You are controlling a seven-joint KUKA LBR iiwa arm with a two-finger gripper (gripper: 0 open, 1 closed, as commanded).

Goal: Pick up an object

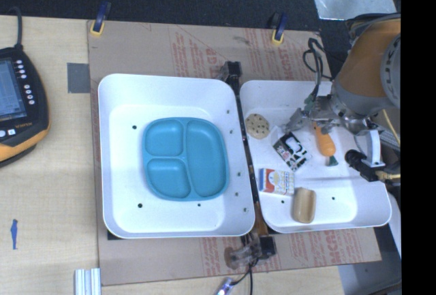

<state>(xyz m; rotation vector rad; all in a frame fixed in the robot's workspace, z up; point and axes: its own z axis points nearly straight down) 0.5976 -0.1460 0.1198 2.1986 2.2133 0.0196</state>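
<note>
Carrot (327, 144) directly below gripper (321, 118); black-and-white packet (291, 150) just left. Finger spread and any hold: cannot tell. Best descent: centred over carrot, clear of packet.

One fixed camera above the bench (61, 219) looks down at a slant (both bins (116, 150) in frame).

A black and orange teach pendant (17, 106) lies on the wooden bench (51, 219), left of the cardboard sheet (170, 52).
</note>
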